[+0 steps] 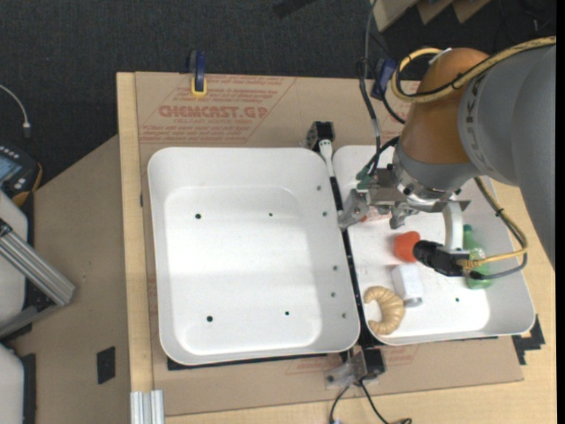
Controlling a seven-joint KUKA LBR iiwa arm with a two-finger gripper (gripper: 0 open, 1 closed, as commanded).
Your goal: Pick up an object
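So the arm (441, 122) comes in from the right and the gripper (402, 212) hangs over the upper-left part of the right bin (508, 312), close to the wall it shares with the left bin (238, 254). From this angle the wrist blocks the business end, so I honestly can't tell if it's open or closed, or if it has hold of anything. All the stuff to pick sits in that right bin: an orange piece (405, 246) just below the gripper, a small white block (409, 284) near it toward the front, and a tan croissant-shaped thing (386, 309) at the front-left corner, just beside the block. There's also a green item (468, 237) off to the right, partly hidden. Both bins sit on a cardboard sheet (221, 109) with a blue clamp (197, 64) on its far edge.
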